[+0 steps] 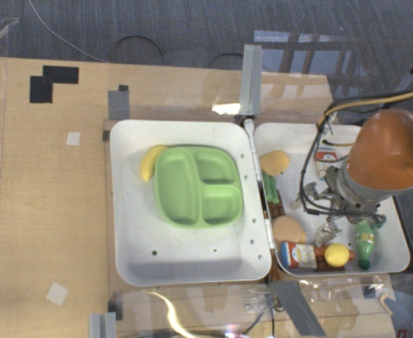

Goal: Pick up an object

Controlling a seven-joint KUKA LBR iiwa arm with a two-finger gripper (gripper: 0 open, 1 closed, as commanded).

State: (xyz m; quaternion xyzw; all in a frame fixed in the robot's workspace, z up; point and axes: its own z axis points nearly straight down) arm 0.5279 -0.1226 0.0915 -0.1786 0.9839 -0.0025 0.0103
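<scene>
Gripper (331,225) low in right bin (402,259), grip state can't tell, arm blocks it. Crowded by lemon (337,255), green bottle (365,243), jar (297,255), round buns (275,163). Left bin (129,189): smooth green tray (198,186), banana (149,162).

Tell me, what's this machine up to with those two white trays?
The arm reaches from the right over the right bin, low above a clutter of small things: a lemon, a green bottle, a red-capped bottle and two tan pieces. Its tool is hidden under the wrist, so no catch can be seen. The left bin holds a green tray and a banana.
</scene>
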